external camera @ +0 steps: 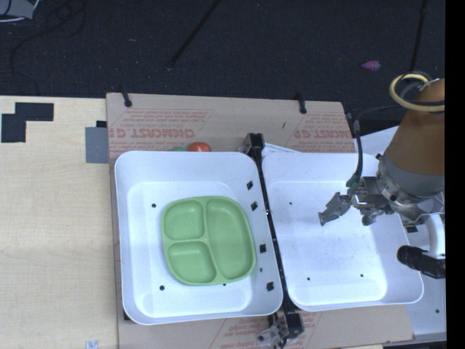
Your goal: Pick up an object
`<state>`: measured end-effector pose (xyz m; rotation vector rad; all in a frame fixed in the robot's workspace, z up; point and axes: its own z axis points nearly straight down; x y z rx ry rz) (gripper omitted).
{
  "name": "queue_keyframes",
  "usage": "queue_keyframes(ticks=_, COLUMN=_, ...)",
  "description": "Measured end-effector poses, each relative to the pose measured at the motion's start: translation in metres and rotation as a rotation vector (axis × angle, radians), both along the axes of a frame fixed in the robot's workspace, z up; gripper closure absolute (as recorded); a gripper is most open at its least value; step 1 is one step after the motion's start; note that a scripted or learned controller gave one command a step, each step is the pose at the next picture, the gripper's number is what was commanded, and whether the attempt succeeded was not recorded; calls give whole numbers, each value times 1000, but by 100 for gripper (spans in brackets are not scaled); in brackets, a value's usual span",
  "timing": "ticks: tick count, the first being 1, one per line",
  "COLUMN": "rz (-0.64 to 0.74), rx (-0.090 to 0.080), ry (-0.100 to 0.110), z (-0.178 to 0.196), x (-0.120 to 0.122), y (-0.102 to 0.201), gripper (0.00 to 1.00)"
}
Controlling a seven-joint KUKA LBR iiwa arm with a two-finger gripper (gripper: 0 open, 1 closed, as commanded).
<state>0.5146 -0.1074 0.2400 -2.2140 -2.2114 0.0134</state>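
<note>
We begin at the hand [336,211], which hangs over the right bin [341,282], reaching in from that bin's right side on the grey arm [414,151] with its orange band. We can see nothing between its fingers, so it carries no object; whether those fingers are spread or drawn together we cannot tell, since they show as a small dark cluster at this slant. The hand sits toward the upper middle of the right bin, above bare white floor, which suggests to us it is either between attempts or travelling rather than closing on anything.

Moving outward, the divider between the bins lies to the hand's left, and beyond it the left bin [138,195] holds the only clear candidate for the task: a green sectioned plate [208,240], lying flat near that bin's middle, well apart from the hand. It lies face up with its compartments showing, so we judge a grasp would have to take its thin rim, a hard hold for two fingers.

Behind the left bin's far wall, a small red object [199,147] rests on the cardboard-covered surface [218,122], outside both bins and likely beyond easy reach.
</note>
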Motion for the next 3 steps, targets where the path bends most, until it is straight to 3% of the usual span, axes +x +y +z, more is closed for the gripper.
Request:
queue_keyframes(ticks=1, rz=2, rx=-1, ry=-11, z=5, x=2, y=0, gripper=0)
queue_keyframes(ticks=3, rz=1, rx=0, ry=-6, z=-104, x=4, y=-1, gripper=0)
